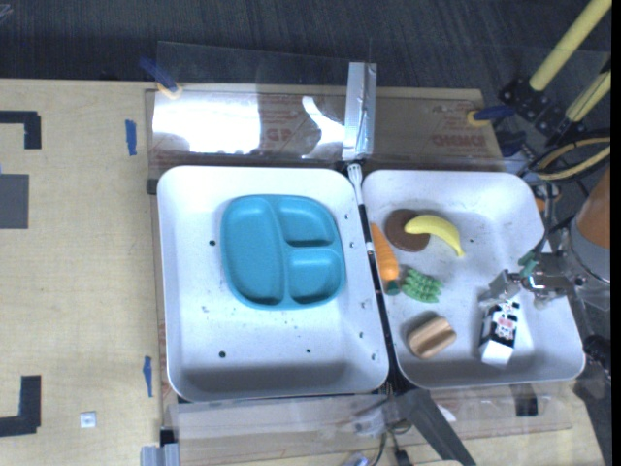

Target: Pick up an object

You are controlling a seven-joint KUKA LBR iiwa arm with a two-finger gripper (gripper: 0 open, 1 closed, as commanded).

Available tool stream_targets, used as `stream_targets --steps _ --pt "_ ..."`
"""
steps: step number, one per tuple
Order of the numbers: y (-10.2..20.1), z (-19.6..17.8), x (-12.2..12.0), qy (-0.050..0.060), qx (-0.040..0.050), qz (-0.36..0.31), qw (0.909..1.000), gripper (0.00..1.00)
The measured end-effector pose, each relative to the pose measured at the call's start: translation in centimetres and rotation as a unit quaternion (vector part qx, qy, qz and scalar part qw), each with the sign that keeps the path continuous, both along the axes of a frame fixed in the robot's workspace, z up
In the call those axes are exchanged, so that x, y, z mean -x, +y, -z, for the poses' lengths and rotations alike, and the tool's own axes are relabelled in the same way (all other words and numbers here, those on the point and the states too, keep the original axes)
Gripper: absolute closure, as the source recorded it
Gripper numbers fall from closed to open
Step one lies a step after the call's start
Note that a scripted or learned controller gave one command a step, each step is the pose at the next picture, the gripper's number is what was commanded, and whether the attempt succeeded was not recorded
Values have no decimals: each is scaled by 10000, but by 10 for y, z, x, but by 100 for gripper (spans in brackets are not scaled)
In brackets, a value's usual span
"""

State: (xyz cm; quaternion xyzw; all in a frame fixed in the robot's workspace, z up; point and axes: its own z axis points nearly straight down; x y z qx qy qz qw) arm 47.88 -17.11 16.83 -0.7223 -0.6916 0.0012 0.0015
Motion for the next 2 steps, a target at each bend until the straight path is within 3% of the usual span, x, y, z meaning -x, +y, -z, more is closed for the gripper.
stream_targets --steps 1,2 --pt "-26 73 -2 -24 -5 401 9992 0" --pt "-28 64 -2 -31 2 419 9991 100"
